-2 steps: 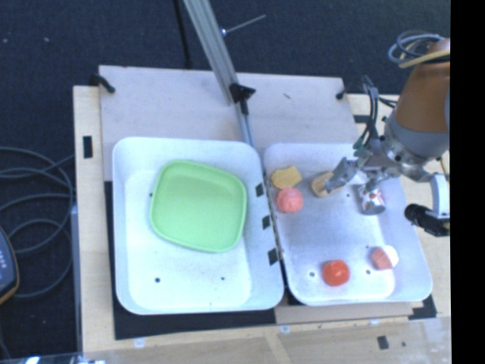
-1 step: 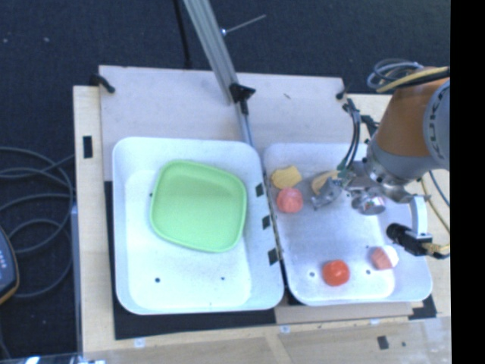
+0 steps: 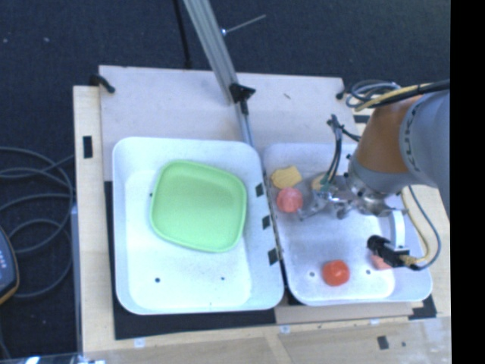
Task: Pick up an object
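Grey hand [image 3: 314, 203] low in right bin [image 3: 356, 294], beside pink ball [image 3: 289, 199], grip unclear

Floor: dark carpet [image 3: 91, 21] around the tabletop.
Tabletop: pale wood [image 3: 167, 97], evenly lit.
Cables: black loops [image 3: 34, 196] on the floor off the tabletop's left edge.
Pole: metal strut [image 3: 212, 40] slanting over the far edge.

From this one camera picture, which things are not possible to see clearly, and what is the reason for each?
- Tool, camera view: small and blurred beside the pink object; whether it touches it cannot be told.
- Yellow object: too blurred to identify.
- Right bin: its right part is covered by the arm and cables.
- Small reddish thing near the black cable end: too small to name.
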`<move>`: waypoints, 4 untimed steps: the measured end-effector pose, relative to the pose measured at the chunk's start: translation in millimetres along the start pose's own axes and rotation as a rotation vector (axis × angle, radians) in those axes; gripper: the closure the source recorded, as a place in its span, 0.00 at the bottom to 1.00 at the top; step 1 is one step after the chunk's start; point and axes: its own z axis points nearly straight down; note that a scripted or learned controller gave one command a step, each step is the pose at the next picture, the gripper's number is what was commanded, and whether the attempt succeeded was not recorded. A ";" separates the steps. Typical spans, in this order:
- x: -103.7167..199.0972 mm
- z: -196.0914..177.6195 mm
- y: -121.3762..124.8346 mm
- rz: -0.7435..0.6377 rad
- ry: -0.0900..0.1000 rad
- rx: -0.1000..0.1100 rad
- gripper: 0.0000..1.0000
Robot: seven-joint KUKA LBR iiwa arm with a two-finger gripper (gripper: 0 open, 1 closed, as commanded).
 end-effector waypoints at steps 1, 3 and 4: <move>-0.6 13.8 -0.1 0.000 -0.001 -0.004 0.00; -4.0 -57.9 8.0 0.000 -0.001 -0.010 1.00; -5.2 -101.7 3.8 0.000 -0.001 -0.009 1.00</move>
